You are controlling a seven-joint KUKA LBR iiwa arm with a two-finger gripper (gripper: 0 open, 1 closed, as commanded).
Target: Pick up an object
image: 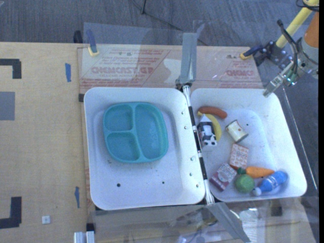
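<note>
Wooden desk (40, 151) on the left carries black tape marks and blue tape bits. Left white bin (96, 181) holds a teal divided plate (135, 132), three compartments, lying flat near the bin's middle, nothing on it. A grey divider post (188, 59) stands behind the seam between the bins. Right white bin (291, 151) holds all the loose items: a red sausage (212, 110) at the back by the seam, a yellow banana (214, 122) just in front of it, a black-and-white cow toy (207, 135) touching the banana's lower end, a small tan box (236, 131) to their right, a red-patterned packet (239, 156) nearer the front, a pink-red wrapped packet (224, 175) at the front left, a green round fruit (244, 183) beside it, an orange carrot (259, 171) touching the fruit's top, a blue bottle (272, 181) lying on its side at the front right. Claw (276, 85) hangs above the right bin's back right corner, well apart from every item, holding nothing; cannot tell how it is set.
</note>
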